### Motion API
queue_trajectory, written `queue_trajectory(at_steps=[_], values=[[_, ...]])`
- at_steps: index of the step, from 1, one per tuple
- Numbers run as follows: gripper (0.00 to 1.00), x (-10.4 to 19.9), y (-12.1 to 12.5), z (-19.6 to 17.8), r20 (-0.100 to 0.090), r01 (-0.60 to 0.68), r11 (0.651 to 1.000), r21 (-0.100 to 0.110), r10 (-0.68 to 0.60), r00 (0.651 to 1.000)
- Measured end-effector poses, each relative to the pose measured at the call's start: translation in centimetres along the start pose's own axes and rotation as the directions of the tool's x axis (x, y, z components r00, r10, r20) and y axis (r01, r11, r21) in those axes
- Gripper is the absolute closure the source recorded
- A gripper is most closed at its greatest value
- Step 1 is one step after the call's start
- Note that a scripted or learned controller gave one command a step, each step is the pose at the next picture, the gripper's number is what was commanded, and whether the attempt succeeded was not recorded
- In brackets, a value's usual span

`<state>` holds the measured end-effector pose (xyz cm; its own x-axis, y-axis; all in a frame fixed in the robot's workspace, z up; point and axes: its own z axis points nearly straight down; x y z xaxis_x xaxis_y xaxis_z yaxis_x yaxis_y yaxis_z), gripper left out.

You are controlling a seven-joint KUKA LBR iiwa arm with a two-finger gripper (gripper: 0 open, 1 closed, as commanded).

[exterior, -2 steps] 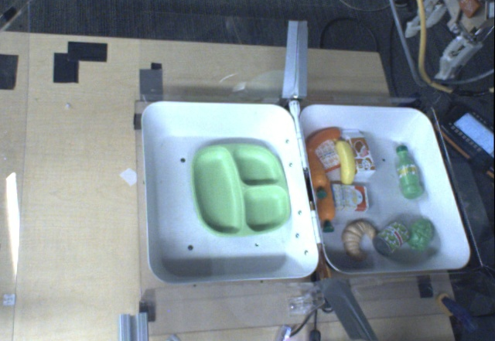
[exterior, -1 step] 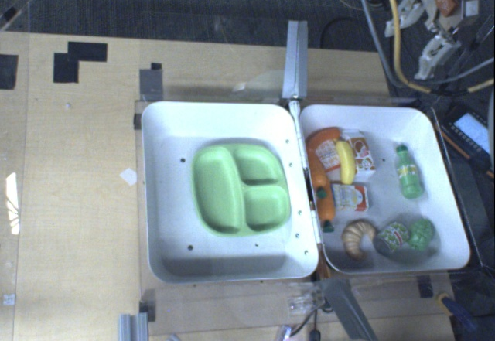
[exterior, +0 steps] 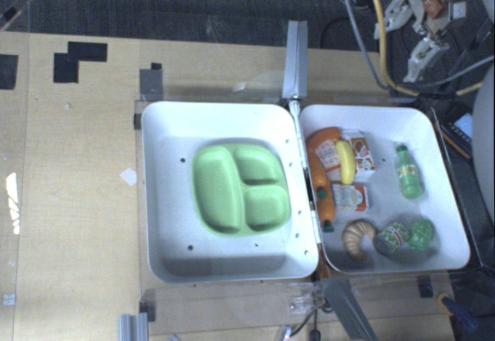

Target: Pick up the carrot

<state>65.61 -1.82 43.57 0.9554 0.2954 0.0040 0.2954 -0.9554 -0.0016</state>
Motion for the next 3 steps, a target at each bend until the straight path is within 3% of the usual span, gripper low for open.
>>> queue_trajectory(at_steps=[1, 2, 3], values=[[1.0, 0.1, 0.0, -1.2, -0.004, 0.001, 1.0, 0.001, -0.001, 1.0], [0.0, 0.1, 0.0, -1.2, -0.004, 0.001, 1.0, 0.001, -0.001, 1.0], [0.0, 0.8, -1.5, -0.1, -0.001, -0.097, 0.995, 0.0, 0.097, 0.995]])
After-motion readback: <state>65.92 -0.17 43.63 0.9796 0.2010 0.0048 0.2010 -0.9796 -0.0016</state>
